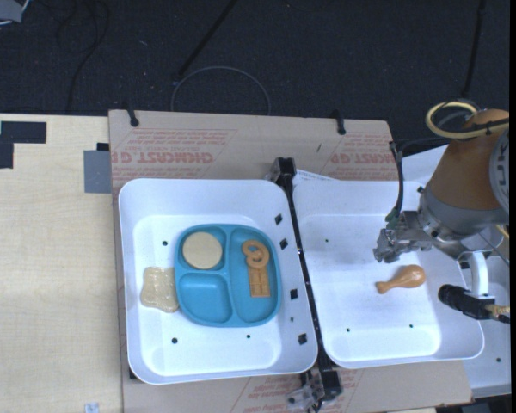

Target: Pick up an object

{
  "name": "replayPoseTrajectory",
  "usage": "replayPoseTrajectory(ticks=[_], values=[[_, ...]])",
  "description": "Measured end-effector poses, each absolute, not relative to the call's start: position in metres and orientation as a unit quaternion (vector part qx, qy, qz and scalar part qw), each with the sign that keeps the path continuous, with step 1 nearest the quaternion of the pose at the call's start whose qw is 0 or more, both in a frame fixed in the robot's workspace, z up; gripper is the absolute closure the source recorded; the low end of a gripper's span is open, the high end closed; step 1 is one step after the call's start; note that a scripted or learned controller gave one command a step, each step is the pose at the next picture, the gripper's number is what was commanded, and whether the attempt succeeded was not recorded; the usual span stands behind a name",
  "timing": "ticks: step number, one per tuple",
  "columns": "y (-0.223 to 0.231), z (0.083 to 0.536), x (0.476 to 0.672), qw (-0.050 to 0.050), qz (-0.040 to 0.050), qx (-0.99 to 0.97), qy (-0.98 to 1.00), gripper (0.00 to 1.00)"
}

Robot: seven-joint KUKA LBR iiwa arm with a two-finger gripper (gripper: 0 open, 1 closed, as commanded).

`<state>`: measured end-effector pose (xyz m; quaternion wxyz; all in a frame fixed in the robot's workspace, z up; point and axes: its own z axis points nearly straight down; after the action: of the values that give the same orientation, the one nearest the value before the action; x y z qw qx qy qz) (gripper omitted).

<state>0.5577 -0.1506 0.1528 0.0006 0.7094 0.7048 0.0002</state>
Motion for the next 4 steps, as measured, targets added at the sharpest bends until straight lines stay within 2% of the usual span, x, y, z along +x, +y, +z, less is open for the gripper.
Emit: replayPoseTrajectory(ticks=[1, 3, 4], values=[[-0.152, 0.205, 0.558, 0.001, 0.0004, 0.707, 0.707, 1.0], [-0.045, 0.198, 0.544, -0.003, -0.0009, 0.706, 0.708, 1.0], [-0.005, 0.202, 0.526, -0.003, -0.0015, 0.706, 0.708, 1.0]])
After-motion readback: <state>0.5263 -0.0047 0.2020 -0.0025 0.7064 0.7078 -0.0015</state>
